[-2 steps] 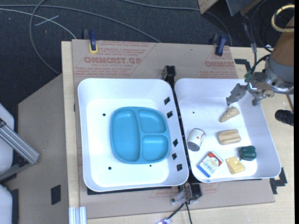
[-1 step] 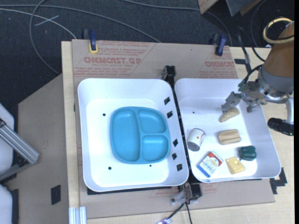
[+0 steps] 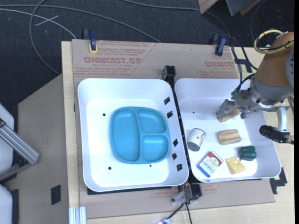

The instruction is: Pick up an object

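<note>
Yellow block point(image 3: 235, 164) nearest in the right bin point(image 3: 266, 169), then green lump point(image 3: 247, 152) and tan loaf point(image 3: 229, 136); the loaf looks light, likely soft, best pinched across its short sides. Farther back hangs the pincer point(image 3: 227, 111), whether spread I cannot tell

The brown board point(image 3: 140, 55) under the two bins carries red print; behind the left bin point(image 3: 88, 101) the large line reads "CHEMCAST G P", with smaller red lines above and below it too fine to read; behind the right bin point(image 3: 266, 171) the same red print begins "CHEMCAS" before it is cut off by cables; the small packet point(image 3: 210, 164) in the right bin has a red and blue label, its words too small to make out.
</note>
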You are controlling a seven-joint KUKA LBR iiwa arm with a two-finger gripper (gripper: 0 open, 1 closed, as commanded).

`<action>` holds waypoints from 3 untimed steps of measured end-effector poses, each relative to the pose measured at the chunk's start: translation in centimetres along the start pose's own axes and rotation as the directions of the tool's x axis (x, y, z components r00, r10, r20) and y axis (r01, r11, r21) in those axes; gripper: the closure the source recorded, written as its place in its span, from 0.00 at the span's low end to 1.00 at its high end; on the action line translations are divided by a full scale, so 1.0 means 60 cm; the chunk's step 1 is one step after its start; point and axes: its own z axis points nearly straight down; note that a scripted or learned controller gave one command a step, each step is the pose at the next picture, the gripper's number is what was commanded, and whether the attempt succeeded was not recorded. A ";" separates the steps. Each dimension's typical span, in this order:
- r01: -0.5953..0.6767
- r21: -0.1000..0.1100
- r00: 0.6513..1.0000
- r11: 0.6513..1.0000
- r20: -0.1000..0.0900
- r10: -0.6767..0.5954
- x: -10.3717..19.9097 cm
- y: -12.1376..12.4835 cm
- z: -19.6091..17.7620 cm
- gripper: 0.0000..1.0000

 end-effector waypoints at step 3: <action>0.001 -0.013 1.000 1.000 0.004 -0.001 0.006 0.020 -0.168 1.00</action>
